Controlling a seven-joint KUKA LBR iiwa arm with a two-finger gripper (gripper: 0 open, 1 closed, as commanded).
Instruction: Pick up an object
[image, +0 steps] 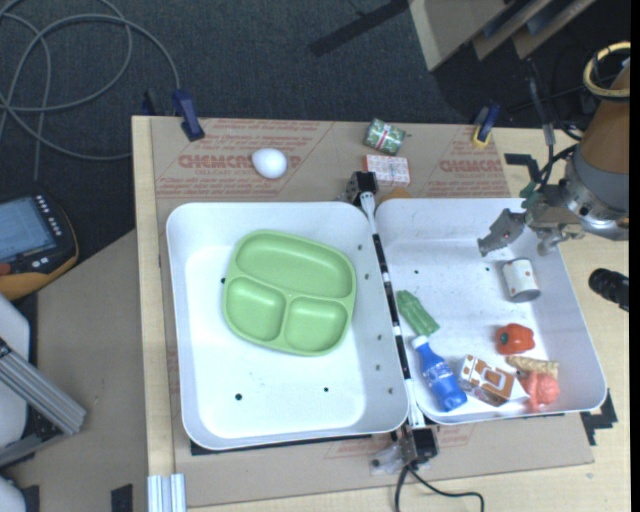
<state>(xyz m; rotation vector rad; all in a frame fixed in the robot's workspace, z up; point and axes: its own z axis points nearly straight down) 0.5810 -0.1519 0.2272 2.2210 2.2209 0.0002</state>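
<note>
The gripper (520, 240) hangs over the right bin (470, 215); whether it is released or clenched cannot be told. A small silver cylinder (519, 279) lies in that bin just below the gripper, apart from the cluttered near corner. It looks light, rigid and smooth, probably prone to rolling. Pinching it across its round body at mid-length seems safest.
</note>
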